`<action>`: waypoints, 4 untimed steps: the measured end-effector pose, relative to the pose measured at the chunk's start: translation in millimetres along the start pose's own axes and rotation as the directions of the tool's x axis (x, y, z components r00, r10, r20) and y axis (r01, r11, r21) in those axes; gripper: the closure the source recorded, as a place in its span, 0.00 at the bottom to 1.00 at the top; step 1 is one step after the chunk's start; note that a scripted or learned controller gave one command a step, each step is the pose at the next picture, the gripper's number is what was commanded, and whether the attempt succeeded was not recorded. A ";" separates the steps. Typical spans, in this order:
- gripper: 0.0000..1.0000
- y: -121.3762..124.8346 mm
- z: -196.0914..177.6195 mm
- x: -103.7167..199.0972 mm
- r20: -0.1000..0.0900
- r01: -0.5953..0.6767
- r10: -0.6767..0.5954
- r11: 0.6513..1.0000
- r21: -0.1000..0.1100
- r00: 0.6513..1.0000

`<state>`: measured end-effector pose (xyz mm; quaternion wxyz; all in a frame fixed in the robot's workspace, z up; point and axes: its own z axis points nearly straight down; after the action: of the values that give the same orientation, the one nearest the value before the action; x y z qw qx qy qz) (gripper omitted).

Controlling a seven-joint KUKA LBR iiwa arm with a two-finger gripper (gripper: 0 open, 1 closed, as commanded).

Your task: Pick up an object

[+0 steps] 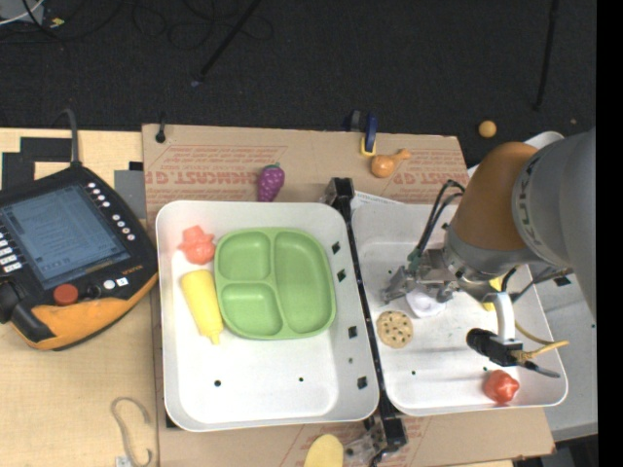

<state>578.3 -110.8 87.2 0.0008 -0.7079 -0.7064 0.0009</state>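
My gripper (pixel 421 288) is low in the right bin (pixel 545 385), near its middle, with the grey arm and its orange band coming in from the right. A small white object (pixel 425 305) lies right under the gripper, partly hidden by it. Just to the lower left of the gripper a round cookie (pixel 394 329) lies on the bin floor. At the bin's front right sits a red fruit (pixel 501 386).
The left bin (pixel 253 387) holds a green divided plate (pixel 274 283), a yellow piece (pixel 202 304) and a pink piece (pixel 196 245). Outside the bins are purple grapes (pixel 271 180), an orange gourd (pixel 387 162), a yellow object (pixel 324 450) and a teach pendant (pixel 68 256).
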 end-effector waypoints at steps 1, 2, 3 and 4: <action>1.00 2.2 -14.4 -2.4 0.000 -0.006 0.006 1.000 -0.007 1.000; 1.00 3.7 -57.6 0.9 0.000 0.001 -0.001 1.000 -0.004 1.000; 1.00 0.1 -103.8 7.6 -0.001 0.002 -0.002 1.000 -0.003 1.000; 1.00 0.6 -142.7 6.5 0.000 0.002 -0.002 1.000 -0.005 1.000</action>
<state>579.3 -104.2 229.9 -0.0007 -0.7073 -0.7069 -0.0009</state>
